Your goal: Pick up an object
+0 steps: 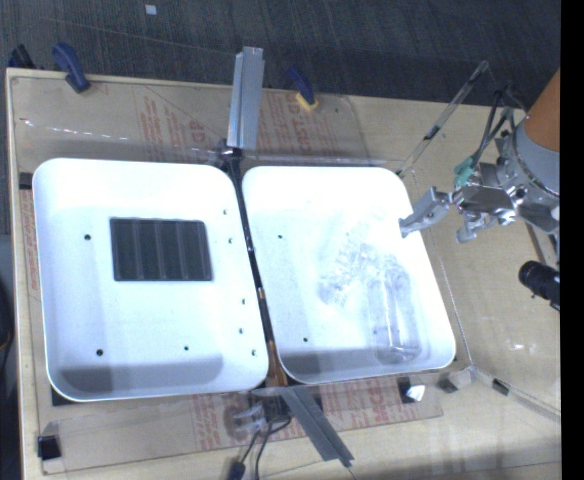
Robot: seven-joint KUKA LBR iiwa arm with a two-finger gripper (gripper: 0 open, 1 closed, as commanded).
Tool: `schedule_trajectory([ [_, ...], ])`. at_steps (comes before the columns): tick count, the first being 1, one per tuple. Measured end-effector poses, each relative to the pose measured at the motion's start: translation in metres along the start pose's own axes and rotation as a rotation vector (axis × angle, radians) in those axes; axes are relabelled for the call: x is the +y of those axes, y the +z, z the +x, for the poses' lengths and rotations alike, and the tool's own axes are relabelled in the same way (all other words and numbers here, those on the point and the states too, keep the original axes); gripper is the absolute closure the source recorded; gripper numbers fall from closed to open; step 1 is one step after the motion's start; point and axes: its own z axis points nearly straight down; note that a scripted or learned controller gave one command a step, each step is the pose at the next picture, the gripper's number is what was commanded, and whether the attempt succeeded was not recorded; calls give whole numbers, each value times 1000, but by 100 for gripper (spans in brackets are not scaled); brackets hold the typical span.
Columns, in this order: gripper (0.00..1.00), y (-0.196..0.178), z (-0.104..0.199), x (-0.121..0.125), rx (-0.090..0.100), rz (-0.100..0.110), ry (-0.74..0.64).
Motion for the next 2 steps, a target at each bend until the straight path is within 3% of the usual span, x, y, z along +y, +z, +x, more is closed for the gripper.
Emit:
schedule_trajectory([
  [1, 0, 26, 5, -1, 1, 2, -99],
  [2, 0, 26, 9, -11, 1, 4, -268],
])
